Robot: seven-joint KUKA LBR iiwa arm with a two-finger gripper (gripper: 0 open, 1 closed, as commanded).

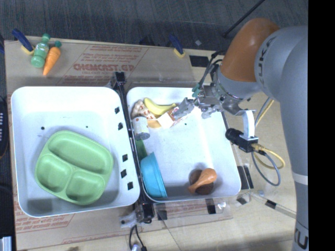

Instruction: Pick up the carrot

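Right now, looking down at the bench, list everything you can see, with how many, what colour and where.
carrot: one, orange with green top, on the cardboard beyond the left bin, outside both bins
green bottle: one, green, lying right beside the carrot on its left
divided plate: one, light green, three compartments, in the left bin
left bin: one, white, left half of the bench
right bin: one, white, right half of the bench
banana: one, yellow, far end of the right bin
blue bowl: one, blue, tipped against the right bin's left wall
brown and orange item: one, near end of the right bin; kind unclear
gripper: one, grey, over the right bin's far end by the banana
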